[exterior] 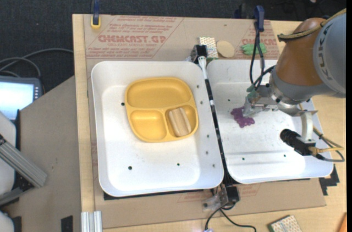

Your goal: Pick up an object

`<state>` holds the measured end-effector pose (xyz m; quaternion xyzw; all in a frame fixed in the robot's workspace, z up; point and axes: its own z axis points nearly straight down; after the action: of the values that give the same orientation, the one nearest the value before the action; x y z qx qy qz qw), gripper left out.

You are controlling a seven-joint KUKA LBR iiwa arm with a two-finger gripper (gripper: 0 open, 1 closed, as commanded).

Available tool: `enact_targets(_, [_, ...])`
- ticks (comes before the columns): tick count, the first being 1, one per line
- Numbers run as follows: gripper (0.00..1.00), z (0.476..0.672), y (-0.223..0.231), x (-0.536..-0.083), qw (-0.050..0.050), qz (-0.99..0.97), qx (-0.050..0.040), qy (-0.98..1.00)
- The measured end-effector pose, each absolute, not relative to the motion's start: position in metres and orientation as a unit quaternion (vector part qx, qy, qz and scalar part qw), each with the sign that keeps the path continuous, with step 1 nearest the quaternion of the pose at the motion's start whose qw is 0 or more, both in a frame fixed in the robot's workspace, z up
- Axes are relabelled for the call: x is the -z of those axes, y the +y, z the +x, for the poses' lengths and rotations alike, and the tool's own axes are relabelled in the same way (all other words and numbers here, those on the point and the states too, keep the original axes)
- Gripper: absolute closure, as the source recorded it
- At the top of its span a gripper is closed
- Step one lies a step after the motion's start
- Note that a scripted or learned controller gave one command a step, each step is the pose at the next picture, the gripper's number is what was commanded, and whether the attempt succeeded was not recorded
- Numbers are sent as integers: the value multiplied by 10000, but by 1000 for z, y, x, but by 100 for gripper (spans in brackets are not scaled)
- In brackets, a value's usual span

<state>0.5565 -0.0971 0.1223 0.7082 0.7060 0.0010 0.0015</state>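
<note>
- The gripper (250, 108) is hanging low over the right white bin (275, 162), right of the frame's centre. It is at the end of the grey arm (308, 68), which is reaching in from the right edge.
- How far it is opening cannot be told from this slanted view, nor whether it is gripping anything.
- The purple object (242, 117) is lying on the floor of the right bin, just below and left of the gripper. It is so close that I cannot tell whether the two are touching.
- The left white bin (110, 132) is holding a yellow divided plate (159, 94), which is sitting near the centre of the frame.
- A tan block (179, 121) is lying in the plate's lower right compartment.
- Above the bins, on the brown board (137, 38), a tan round piece (225, 49) and a green piece (254, 49) are sitting near each other, right of top centre.
</note>
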Motion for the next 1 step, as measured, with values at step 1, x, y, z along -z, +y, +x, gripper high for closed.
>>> enact_targets(1, [0,556,-97,-122,10,7082,-7,7060])
